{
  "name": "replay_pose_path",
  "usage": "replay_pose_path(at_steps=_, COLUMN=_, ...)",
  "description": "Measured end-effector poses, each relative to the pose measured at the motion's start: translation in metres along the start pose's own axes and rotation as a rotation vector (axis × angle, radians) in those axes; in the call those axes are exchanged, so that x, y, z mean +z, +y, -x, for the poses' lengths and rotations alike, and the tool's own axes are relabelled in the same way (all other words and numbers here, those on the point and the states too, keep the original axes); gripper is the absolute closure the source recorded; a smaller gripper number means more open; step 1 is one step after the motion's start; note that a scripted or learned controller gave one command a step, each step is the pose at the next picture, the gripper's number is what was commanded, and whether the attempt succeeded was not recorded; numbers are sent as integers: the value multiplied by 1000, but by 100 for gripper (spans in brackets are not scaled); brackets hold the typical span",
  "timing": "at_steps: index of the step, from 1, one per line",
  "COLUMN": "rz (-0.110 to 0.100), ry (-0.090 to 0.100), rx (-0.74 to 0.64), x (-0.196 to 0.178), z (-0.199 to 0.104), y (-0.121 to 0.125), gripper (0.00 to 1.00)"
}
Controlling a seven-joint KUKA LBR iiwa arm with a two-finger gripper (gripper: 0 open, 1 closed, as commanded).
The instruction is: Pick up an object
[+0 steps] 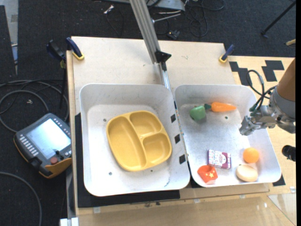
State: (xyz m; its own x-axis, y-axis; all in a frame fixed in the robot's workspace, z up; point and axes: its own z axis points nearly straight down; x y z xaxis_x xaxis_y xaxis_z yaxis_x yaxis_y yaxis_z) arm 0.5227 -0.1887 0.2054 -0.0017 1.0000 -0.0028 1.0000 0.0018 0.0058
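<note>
Five small items sit in the right bin (235, 94), and the tool (248, 126) hovers over that bin's right side, near the wall and just above the orange ball (251, 155). Can't tell from this angle whether it's spread or clenched, honestly, it's a grey blob at this slant, and nothing visibly sits in it.

My read is that it's at the approach stage, nothing lifted yet. If I were picking a target, the ball is nearest, but round and smooth means it'll roll out unless the squeeze lands dead centre. The cream egg-shaped thing (247, 173) next to it has the same problem and sits close to the bin's corner wall, so there's poor clearance on that side. The little purple-and-white carton (219, 158) looks like the safest bet: flat faces, boxy, well clear of the walls. Line up across its narrow sides and come straight down.

The red lumpy piece (208, 173) looks like glossy plastic, irregular, so meh. The carrot (222, 107) is long and tapered, so go across the thick middle, not the tip. The green piece (198, 112) lies just beside its blunt end, so crowding is a risk there.

Left bin (91, 140) holds a yellow divided plate (139, 140), three compartments, smooth moulded plastic, too wide and flat to be an easy pick. Both bins rest on a pale surface (122, 60).
</note>
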Motion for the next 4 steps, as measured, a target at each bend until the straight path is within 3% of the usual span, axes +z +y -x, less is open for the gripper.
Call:
replay_pose_path(at_steps=1, rz=2, ry=0, rx=-3, x=-60, z=-8, y=5, gripper=100)
replay_pose_path(at_steps=4, rz=-6, ry=4, rx=-7, x=-30, z=-178, y=49, gripper=100)
